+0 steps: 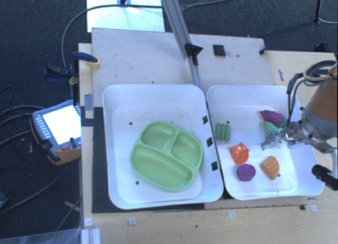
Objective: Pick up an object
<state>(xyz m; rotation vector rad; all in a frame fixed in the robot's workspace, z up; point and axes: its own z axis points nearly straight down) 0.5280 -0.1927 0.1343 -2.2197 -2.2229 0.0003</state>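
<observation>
Approach step judged in hand. Two-finger metal gripper [270,140], right of frame, is seen low in right white bin [253,94], jaws spread, nothing pinched. Nearest: teal-green plastic toy [270,127], just above; orange wedge-shaped toy [270,167] below. Alignment over one needed, then closing.

You are looking at a robotics lab cell, not a home. The evidence: a plain board bench [158,53] carrying two white bins [113,132], loose cables [68,26] across dark carpet [31,5], a teach pendant [57,129] lying lit on the floor, and a clamp [84,58] at the bench edge.
</observation>
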